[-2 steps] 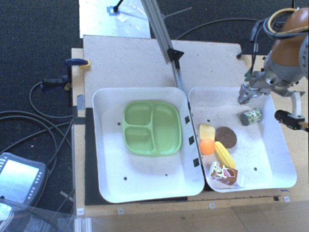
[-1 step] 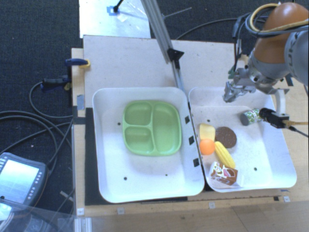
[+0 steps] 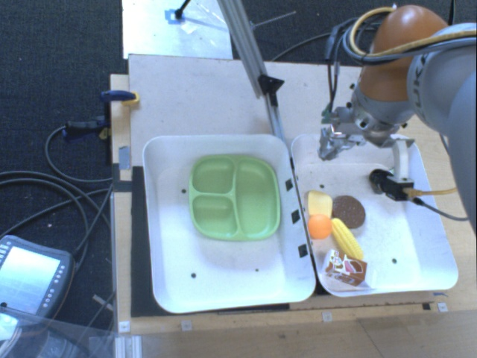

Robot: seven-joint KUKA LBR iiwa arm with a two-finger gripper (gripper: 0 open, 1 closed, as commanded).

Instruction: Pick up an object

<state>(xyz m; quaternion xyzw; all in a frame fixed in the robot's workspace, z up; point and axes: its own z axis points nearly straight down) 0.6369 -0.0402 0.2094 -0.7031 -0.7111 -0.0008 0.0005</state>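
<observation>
Camera view, items as I log them from the remote desk:

1. Left bin (image 3: 168,200): one green divided plate (image 3: 235,198) with three compartments, lying flat near the bin's centre.
2. Right bin (image 3: 417,237): the things to pick, all bunched toward its 7 o'clock.
   - Yellow block (image 3: 320,203).
   - Orange ball (image 3: 320,227), touching the block at the block's 6 o'clock.
   - Brown disc (image 3: 349,212), just beside the block at its 3 o'clock.
   - Yellow corn cob (image 3: 346,239), slanting from the ball toward 5 o'clock.
   - Packet (image 3: 346,268), at the cluster's 6 o'clock by the bin's near wall.
3. Surroundings:
   - A grey metal strut (image 3: 242,28) slants from the frame's 12 o'clock down to the wall between the bins.
   - A blue-handled clamp (image 3: 119,95) grips the bench edge at 10 o'clock.
4. Writing: the packet carries red, brown and white print, too small for me to read.
5. Arm (image 3: 447,88): enters from 3 o'clock with its orange band (image 3: 395,51) at 1 o'clock and the wrist bent downward. The gripper (image 3: 329,149) hangs over the right bin's 11 o'clock corner, well apart from the cluster. I cannot tell whether the claw is open or closed.
</observation>
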